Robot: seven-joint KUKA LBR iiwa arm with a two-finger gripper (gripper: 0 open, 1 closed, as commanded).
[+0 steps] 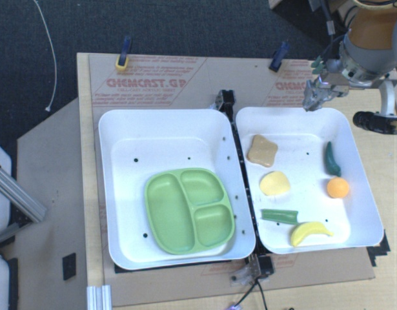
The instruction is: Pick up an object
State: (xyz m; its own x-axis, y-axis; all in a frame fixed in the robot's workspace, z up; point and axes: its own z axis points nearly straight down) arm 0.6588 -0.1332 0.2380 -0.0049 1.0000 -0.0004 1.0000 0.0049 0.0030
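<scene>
The two-finger gripper (312, 102) is being held over the far rim of the right-hand shallow white bin (359, 147), in the upper right of the frame; nothing is being grasped, and whether it is released or clenched cannot be told. The small orange ball (338, 187), lying at centre right, is being judged light, smooth and roll-prone, best pinched across its middle.
</scene>
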